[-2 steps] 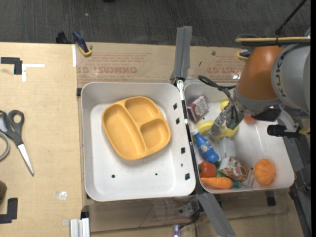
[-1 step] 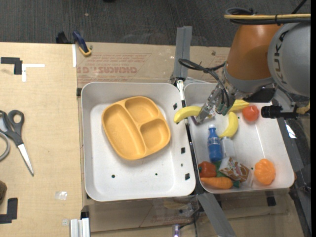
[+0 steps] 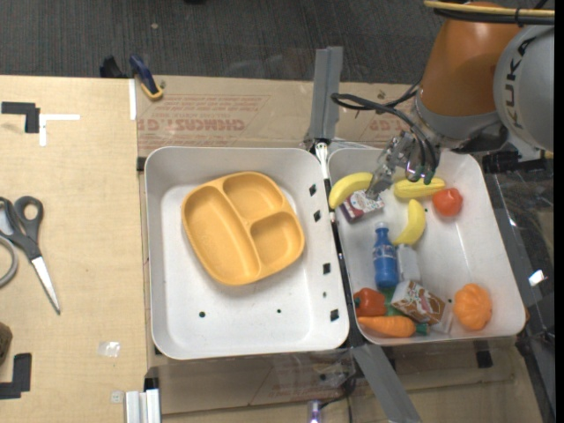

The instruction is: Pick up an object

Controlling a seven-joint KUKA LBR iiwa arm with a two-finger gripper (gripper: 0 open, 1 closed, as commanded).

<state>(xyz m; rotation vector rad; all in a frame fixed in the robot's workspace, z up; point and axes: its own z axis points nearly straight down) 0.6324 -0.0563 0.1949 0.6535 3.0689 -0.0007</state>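
The gripper (image 3: 381,186) sits low in the right bin (image 3: 493,236), directly over a small red-and-white packet (image 3: 359,206) lying between two bananas (image 3: 349,188). Whether the fingers are spread or pinching cannot be determined. The packet appears light, soft and crinkly; grasp across its narrow middle.

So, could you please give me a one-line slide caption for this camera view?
KUKA arm's tool lowered over toy bananas in the right bin, beside the left bin holding a yellow divided plate.

Grey arm (image 3: 529,69), orange band, black cables.
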